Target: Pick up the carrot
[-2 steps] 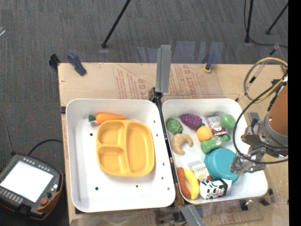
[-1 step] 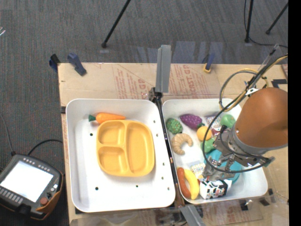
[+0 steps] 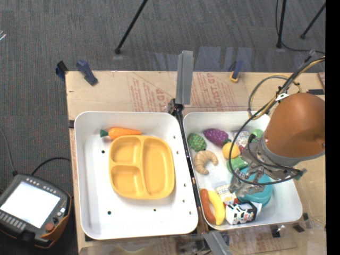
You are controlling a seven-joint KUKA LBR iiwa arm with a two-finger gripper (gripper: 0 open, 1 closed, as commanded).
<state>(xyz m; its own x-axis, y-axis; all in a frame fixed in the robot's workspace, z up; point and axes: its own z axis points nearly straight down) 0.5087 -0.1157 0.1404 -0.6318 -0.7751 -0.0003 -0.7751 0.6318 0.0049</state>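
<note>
Floor: dark grey ribbed carpet (image 3: pixel 64 25) is seen around the bench, crossed by thin black stand legs (image 3: pixel 135 20) at the top
Bench top: a brown cardboard sheet with red printed lettering (image 3: pixel 133 89) is laid under both bins; a blue clamp (image 3: pixel 85 70) is fixed at its far left corner and a yellow-tipped one (image 3: pixel 235 73) along the far edge
Divider: a grey upright metal bar (image 3: pixel 184 81) is set at the far end of the gap between the bins
Handheld unit: a grey control pendant with a pale screen (image 3: pixel 32 206) is lying on the floor at the lower left, trailing a black cable
Left bin: the shallow white plastic bin (image 3: pixel 87 206) is occupied by a yellow three-compartment plastic plate (image 3: pixel 142 166) near its middle
Carrot: the orange toy carrot with a green top (image 3: pixel 121 133) is lying in the left bin, just beyond the plate's far edge, its green end pointed left
Right bin: the second shallow white bin (image 3: pixel 292 209) is filled with a purple bunch of toy grapes (image 3: pixel 215 136), a green knobbly toy fruit (image 3: pixel 196 142), a tan toy croissant (image 3: pixel 204 160), a yellow round toy fruit (image 3: pixel 230 151), a toy hot dog in a yellow bun (image 3: pixel 211 206), a black-and-white printed small carton (image 3: pixel 240 212) and a teal round bowl (image 3: pixel 263 191)
Arm: the grey arm with its orange band (image 3: pixel 295 126) is positioned over the right bin
Gripper: the two-finger gripper (image 3: pixel 241 187) is lowered among the right bin's items, well apart from the carrot; how far it is spread cannot be told, and no grasp can be made out
</note>
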